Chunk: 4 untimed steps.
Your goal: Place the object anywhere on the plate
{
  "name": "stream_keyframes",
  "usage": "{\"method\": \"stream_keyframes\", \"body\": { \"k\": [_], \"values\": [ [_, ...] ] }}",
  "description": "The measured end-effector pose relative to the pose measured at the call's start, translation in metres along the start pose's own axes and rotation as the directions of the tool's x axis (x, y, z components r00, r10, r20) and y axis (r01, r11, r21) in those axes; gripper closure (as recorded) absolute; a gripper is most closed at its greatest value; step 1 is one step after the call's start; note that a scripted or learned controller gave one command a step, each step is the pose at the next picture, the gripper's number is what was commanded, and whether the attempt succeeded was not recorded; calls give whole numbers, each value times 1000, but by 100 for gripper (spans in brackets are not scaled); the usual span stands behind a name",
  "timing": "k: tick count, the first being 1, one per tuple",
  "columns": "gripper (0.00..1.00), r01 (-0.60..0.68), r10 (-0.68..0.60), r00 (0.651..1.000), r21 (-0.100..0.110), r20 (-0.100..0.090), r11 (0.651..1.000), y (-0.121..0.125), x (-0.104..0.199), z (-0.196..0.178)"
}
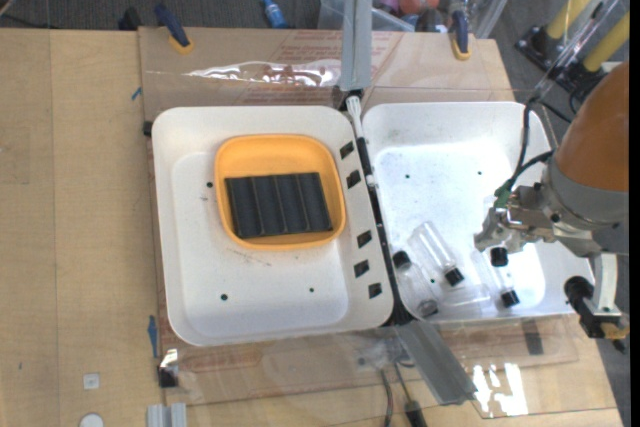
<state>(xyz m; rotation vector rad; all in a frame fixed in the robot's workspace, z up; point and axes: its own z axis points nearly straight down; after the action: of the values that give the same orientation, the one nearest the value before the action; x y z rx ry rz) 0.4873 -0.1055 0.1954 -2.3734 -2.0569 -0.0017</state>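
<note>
From my seat I start at the left bin (190, 305), where an orange plate (280, 189) sits a little above the middle. A dark ribbed rectangular piece (278, 205) lies flat across the plate's centre, inside the rim. A row of small black tabs (358, 215) runs down the divider between the two bins. Crossing into the right bin (430, 140), I see its upper part bare white and, low down near the front wall, a clear plastic object (432, 245) lying on its side with small black bits beside it; it is transparent enough that I cannot make out its exact outline. Just to its right the gripper (500, 233) hangs over the bin floor, close to that clear object, with the grey and orange arm (600, 155) coming in from the right edge. I cannot tell from here how the gripper stands.
</note>
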Motion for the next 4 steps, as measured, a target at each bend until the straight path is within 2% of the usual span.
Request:
{"method": "stream_keyframes", "body": {
  "k": [1,2,3,4],
  "values": [
    [0,0,0,1000,0,0,1000,0,0,0],
    [0,139,-139,990,-2,3,990,31,-68,-24],
    [0,317,-317,948,-2,4,948,70,-107,0],
    [0,390,-390,921,-3,3,921,127,-100,-53]
  ]
}}
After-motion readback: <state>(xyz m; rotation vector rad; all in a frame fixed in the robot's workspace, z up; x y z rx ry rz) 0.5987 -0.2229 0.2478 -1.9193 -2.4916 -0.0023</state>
